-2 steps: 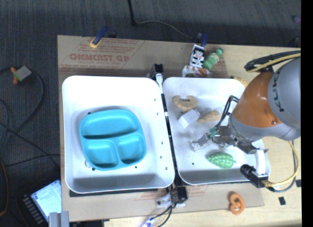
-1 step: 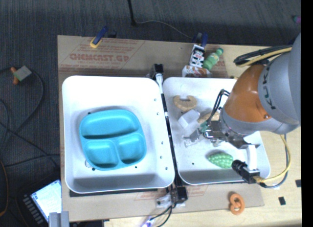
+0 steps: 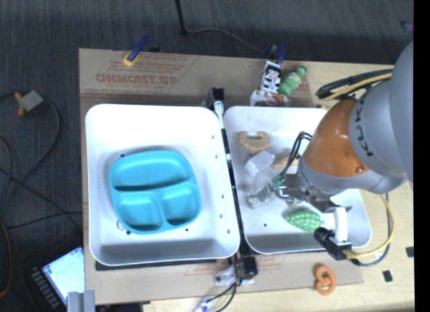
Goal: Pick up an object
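- I am a grey arm [image 3: 376,136] with an orange band, reaching in from the right over the right bin [image 3: 359,233] of two white bins on a brown surface [image 3: 134,79].
- My fingers [image 3: 285,188] hang low over the middle of the right bin. Whether they are released or clenched I cannot tell; my wrist hides most of them, and nothing shows between them.
- The thing nearest me is a clear plastic piece [image 3: 259,169], just left of my fingers and a little farther back. It looks crumpled, with no plain long axis.
- A green bumpy object [image 3: 304,220] lies near-right of my fingers, close by. Its long axis runs left to right, tilted slightly.
- A tan ring-shaped object [image 3: 255,141] lies farther off, toward the far left part of the bin.
- The left bin [image 3: 101,129] holds a blue divided tray [image 3: 156,191], well apart from me.
- Beyond the bins, on the surface, stand a small green bottle [image 3: 292,81] and a printed packet [image 3: 269,85]; an orange ring [image 3: 325,279] lies on the near edge.
- My judgement: nothing is picked up yet. The clear piece and the green object are about equally close, on opposite sides; the green one looks firmer and easier to pinch across its short side.
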`<state>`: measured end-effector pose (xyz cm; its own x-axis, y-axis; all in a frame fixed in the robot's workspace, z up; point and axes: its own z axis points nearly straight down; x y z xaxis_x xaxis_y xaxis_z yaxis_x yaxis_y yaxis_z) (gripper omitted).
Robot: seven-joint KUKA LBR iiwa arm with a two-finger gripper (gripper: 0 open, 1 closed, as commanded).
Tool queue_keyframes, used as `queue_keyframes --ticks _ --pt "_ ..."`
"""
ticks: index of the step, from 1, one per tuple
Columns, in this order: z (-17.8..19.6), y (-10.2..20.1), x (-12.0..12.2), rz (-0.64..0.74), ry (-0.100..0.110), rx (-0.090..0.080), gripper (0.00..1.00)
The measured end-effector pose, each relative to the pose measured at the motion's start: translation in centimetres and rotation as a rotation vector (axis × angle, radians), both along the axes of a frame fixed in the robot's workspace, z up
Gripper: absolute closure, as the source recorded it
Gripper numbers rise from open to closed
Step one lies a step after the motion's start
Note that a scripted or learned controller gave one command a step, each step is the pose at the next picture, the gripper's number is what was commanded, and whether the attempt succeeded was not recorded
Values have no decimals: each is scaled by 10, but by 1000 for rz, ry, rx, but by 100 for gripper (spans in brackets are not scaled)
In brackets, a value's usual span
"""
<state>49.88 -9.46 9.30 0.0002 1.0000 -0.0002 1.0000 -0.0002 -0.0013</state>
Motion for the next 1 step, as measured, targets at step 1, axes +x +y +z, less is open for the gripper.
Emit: queue_keyframes --ticks 1 --pt "10 -1 0 -1 -2 -2 100"
